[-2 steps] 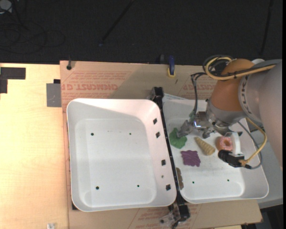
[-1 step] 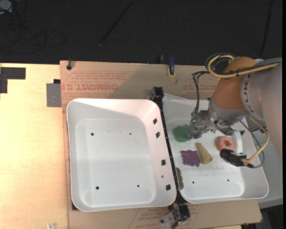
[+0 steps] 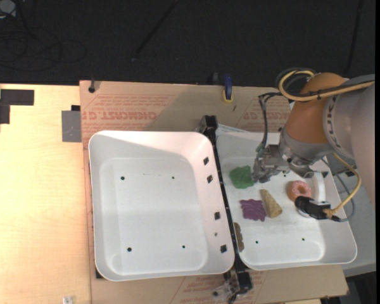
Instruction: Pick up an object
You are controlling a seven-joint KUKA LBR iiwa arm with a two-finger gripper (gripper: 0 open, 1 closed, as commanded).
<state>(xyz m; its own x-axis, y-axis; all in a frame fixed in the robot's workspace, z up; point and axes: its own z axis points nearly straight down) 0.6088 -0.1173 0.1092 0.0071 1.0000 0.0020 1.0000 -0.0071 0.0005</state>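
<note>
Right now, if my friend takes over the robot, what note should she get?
Gripper: low in the right bin, beside the green lump; whether it grips anything can't be told.
Things: green lump, purple piece, tan cone and pink ring all lie in the right bin.
Done: nothing visibly lifted.
Left: pick up one object.

My arm (image 3: pixel 351 109), as I see it from above: grey rounded casing at three o'clock. Orange band (image 3: pixel 313 116) above the wrist, smooth and domed. Yellow and black cables (image 3: pixel 296 81) looped at the band's twelve o'clock side; another yellow cable (image 3: pixel 349 198) trailing at five o'clock. Wrist section below the band grey metal. Gripper (image 3: pixel 264 170) dark, small, detail unclear.
</note>
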